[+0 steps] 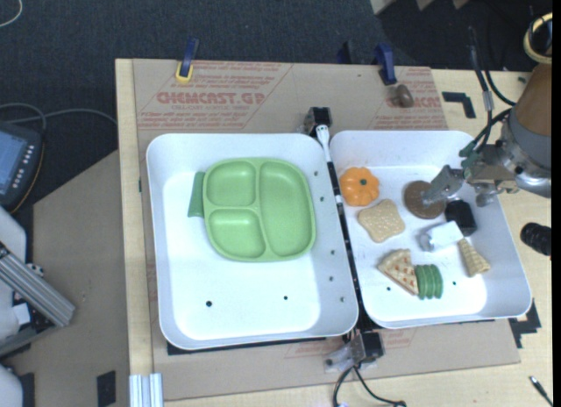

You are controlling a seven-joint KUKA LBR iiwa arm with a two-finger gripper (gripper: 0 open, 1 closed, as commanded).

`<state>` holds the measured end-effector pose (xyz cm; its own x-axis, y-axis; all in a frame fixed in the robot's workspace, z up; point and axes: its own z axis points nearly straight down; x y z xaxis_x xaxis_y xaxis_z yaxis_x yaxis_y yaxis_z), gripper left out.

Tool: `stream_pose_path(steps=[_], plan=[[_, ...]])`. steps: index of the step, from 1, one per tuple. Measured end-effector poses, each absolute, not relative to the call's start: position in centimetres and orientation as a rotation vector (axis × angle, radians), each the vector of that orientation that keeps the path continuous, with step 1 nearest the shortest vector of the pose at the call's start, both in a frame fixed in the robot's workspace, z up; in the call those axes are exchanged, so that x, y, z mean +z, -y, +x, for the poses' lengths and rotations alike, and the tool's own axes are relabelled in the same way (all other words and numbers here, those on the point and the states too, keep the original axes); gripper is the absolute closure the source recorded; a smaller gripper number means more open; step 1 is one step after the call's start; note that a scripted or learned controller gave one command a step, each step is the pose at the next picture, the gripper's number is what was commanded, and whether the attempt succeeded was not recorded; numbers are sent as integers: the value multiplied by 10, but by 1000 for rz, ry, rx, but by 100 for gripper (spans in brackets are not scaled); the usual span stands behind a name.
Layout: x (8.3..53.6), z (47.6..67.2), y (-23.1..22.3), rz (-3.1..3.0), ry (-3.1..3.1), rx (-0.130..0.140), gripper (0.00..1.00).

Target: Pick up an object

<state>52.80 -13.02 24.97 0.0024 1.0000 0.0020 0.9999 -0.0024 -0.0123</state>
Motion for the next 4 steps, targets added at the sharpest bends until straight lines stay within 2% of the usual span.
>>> stream_pose_path(steps=[1, 3, 4], plan=[[256, 530, 130, -2222, 2222, -1, 0], [170, 528, 125, -2218, 2217, 3, 0], [121, 518, 123, -2218, 2217, 3, 0]])
